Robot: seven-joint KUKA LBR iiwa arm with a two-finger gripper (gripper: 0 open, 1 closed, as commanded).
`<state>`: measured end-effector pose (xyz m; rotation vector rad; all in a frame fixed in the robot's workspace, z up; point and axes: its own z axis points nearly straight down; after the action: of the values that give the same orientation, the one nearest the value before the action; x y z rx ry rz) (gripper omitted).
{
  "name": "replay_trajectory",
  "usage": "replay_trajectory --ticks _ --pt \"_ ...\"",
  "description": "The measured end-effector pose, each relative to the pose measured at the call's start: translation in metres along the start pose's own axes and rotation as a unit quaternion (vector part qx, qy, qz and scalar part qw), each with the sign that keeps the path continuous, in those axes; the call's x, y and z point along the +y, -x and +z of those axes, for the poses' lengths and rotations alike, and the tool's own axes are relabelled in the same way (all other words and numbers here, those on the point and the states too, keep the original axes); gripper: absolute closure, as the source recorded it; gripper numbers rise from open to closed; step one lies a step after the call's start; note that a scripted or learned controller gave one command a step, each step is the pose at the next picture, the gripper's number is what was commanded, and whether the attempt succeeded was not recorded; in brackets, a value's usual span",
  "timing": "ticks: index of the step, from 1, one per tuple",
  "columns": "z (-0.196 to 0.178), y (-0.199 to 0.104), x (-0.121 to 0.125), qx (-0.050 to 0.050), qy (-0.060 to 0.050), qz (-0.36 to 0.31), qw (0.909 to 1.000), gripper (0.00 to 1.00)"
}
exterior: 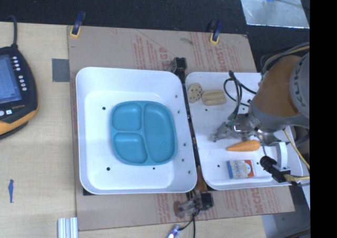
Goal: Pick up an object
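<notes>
This is a robotics lab or test cell. Two white bins (84, 126) sit side by side on a cardboard sheet (158, 47) clamped with blue clips (77, 22) to a wooden bench (31, 179). A teach pendant (15, 92) with a screen lies at the far left, and loose cables (234, 92) trail from the grey and orange arm (281, 92) at the right.

Both bins are white: the left bin (95, 174) carries a light blue divided plate (142, 132), the right bin (216, 179) an orange carrot (243, 147), a tan bread-like piece (213, 97), a beige disc dotted with dark holes (195, 92) and a small card printed in blue, white and red (240, 169). The cardboard sheet (158, 47) is brown with faint red lettering. The tabletop (31, 189) is pale wood grain. The pendant (13, 92) is black with orange trim.
</notes>
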<state>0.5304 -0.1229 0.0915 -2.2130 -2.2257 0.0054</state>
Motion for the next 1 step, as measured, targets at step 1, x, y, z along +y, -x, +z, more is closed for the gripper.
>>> replay_trajectory --ticks 1 --pt "-0.001 0.0424 0.0697 0.0 0.002 0.001 1.0 0.0"
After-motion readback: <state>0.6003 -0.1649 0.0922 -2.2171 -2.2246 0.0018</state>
